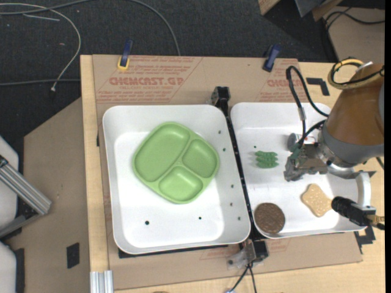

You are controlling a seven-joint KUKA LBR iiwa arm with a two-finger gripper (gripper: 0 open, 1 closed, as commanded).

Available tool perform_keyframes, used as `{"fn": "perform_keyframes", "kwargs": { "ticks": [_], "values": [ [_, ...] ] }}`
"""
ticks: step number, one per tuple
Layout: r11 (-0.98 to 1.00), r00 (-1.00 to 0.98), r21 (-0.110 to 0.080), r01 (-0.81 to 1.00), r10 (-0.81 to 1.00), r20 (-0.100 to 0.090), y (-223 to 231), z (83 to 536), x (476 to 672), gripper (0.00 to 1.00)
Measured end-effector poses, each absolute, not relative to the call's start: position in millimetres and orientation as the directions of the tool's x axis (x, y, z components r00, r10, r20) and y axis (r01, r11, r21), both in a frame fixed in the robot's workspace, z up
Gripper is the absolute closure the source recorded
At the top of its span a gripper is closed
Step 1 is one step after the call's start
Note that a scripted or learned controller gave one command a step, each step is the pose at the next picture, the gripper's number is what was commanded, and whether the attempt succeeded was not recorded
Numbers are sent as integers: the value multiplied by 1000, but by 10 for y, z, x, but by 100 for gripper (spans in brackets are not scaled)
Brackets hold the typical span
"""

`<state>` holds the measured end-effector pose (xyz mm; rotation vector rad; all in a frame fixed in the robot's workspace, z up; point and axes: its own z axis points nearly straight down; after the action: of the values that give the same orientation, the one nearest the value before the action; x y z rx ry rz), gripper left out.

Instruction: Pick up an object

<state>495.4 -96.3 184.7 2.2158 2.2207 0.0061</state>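
The tool (pixel 297 168) hovers low in the right bin (pixel 269 116), nothing visibly grasped; whether it's parted, I cannot tell. Approach step, I'd say: the green toy (pixel 266 159) sits just beside, needing a sideways shift.

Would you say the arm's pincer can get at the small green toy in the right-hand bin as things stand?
Probably yes. The pincer sits low in the right bin, just right of the green toy, with bare floor between them; the cracker and brown disc lie off to the side.

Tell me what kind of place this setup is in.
Most likely a robotics lab test bench: two white bins sit on a clamped board, a robot arm reaches in over toy items like the green divided plate, and loose cables trail across dark carpet.
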Motion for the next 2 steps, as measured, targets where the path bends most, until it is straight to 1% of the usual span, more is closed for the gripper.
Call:
{"fn": "perform_keyframes", "kwargs": {
  "ticks": [1, 2],
  "values": [
    [2, -2, 8, 1000, 1000, -1, -983, 2487, 4997, 100],
    [1, -1, 3, 1000, 1000, 0, -982, 2639, 5007, 100]
  ]
}}
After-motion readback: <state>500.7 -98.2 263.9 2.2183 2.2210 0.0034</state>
